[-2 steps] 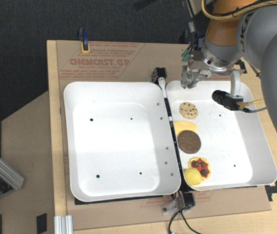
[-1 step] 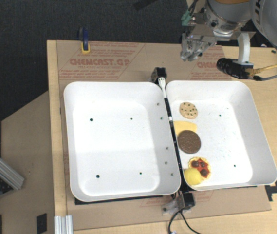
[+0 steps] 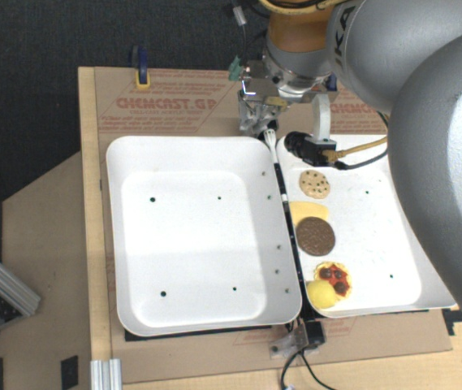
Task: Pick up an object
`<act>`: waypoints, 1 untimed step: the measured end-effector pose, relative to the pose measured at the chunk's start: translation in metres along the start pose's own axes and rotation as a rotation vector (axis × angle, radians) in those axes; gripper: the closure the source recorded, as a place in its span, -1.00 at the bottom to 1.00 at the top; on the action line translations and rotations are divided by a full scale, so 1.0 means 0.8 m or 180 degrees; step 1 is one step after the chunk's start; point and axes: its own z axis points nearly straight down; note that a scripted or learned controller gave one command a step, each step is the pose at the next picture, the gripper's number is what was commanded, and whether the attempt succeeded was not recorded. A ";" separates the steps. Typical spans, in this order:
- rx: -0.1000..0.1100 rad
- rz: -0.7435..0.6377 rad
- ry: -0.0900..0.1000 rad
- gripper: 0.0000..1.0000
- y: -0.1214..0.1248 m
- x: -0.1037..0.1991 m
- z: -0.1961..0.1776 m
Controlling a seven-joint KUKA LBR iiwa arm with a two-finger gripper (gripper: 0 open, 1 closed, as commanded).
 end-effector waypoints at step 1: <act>-0.0046 0.0012 0.0000 1.00 -0.001 0.020 -0.063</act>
